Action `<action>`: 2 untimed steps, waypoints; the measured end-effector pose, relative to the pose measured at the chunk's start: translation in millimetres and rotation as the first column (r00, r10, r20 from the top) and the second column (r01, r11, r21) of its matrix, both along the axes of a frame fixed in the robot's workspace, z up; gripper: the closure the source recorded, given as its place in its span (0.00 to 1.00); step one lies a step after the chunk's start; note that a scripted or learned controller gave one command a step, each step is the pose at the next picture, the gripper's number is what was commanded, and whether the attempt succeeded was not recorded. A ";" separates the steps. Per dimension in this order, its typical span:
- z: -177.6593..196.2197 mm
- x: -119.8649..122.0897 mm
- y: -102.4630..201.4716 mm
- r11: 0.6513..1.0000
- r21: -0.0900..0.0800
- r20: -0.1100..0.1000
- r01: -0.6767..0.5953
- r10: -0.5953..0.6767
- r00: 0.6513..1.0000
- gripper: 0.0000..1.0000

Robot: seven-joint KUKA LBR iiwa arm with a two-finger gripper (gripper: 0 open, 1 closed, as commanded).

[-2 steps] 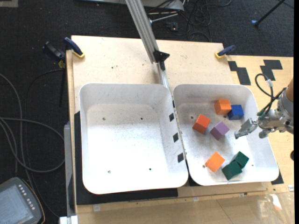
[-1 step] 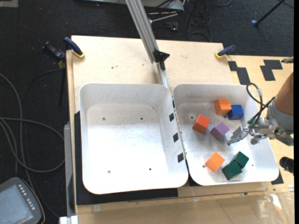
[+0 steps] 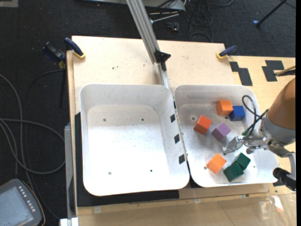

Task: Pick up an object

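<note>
The right bin (image 3: pixel 214 89) holds several small blocks. An orange block (image 3: pixel 224 107) and a blue block (image 3: pixel 237 113) sit together at the back. A red-orange block (image 3: pixel 203 124) and a purple block (image 3: pixel 220 132) lie near the middle. At the front are another orange block (image 3: pixel 216 163) and two dark green blocks (image 3: pixel 242 160) (image 3: pixel 233 172). My gripper (image 3: pixel 236 146) reaches in from the right and hangs low over the bin floor, between the purple block and the green blocks. Nothing is visibly held.
The left bin (image 3: pixel 127 140) lies beside the right one, with a shared divider edge (image 3: pixel 178 131). A slanted metal rail (image 3: pixel 143 25) rises behind the bins. Clamps (image 3: pixel 75 48) (image 3: pixel 226 52) sit at the board's back corners. A black cable (image 3: pixel 250 108) loops over the right bin's wall.
</note>
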State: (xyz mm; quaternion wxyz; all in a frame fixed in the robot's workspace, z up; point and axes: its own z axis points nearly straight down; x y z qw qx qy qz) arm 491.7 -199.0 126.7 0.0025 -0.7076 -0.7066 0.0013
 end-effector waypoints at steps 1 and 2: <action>13.1 2.4 -0.4 1.000 -0.002 0.008 -0.001 0.001 1.000 1.00; 56.6 3.6 3.9 1.000 -0.004 0.011 -0.005 0.005 1.000 1.00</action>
